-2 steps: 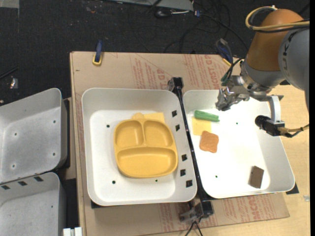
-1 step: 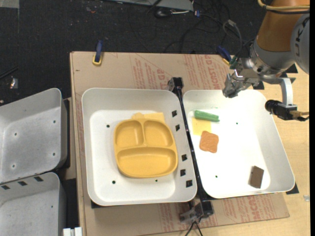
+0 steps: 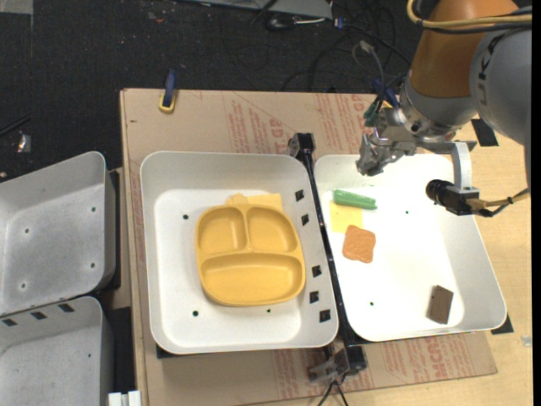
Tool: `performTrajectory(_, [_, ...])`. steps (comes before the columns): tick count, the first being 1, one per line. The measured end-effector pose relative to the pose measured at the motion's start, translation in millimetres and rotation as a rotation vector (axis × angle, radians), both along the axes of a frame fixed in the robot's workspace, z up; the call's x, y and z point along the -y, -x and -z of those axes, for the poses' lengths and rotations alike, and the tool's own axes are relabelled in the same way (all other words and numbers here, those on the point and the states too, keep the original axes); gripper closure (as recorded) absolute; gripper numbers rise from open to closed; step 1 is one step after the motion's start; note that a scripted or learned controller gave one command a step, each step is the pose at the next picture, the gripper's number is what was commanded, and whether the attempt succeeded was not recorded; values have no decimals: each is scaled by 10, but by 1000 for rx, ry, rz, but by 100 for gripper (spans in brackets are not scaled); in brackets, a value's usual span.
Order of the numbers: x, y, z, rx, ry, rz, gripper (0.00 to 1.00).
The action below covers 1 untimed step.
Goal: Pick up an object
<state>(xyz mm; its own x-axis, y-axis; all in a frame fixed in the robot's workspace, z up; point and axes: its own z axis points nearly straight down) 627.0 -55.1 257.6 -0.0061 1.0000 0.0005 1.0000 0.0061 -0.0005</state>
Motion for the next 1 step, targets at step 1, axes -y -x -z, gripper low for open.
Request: performTrajectory(1, [-540, 161, -45, -1, -1, -1, 100])
